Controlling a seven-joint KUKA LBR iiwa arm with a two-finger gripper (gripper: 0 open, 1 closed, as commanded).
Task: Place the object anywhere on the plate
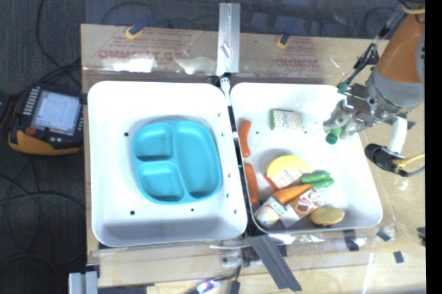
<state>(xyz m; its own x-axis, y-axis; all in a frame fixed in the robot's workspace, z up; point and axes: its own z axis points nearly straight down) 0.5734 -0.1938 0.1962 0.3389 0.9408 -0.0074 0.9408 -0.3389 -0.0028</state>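
Well, nothing done yet — my gripper (336, 125) hovers at the right bin's (366, 213) right edge (fingers' state unclear), toys (297, 192) heaped near its bottom edge — blue plate (176, 160) bare.

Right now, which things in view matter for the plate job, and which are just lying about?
Job: blue plate in the left bin; toy food pile in the right bin; end effector.

Lying about: handheld controller; yellow clips.
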